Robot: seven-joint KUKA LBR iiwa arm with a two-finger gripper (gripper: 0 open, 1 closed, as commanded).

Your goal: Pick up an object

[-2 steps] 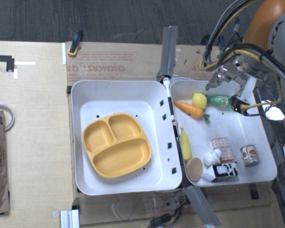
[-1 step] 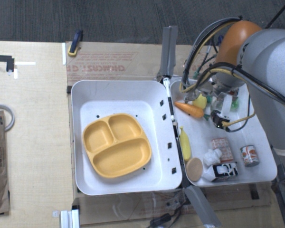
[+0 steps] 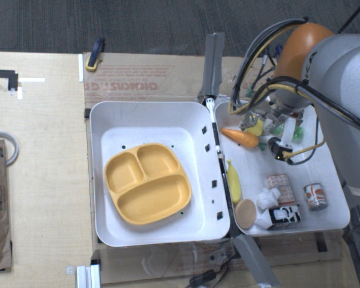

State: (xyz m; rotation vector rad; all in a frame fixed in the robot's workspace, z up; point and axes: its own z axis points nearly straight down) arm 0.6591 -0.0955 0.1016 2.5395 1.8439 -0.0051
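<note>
Low in the right bin, the hand touches the carrot.

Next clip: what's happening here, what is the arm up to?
The grey KUKA arm reaches in over the right-hand bin, its pincer low at the bin's far end, right by a toy carrot. Nothing can be seen held. A yellow banana, a small can and a few other small items lie in the same bin. The left bin holds a yellow divided plate, untouched.
</note>
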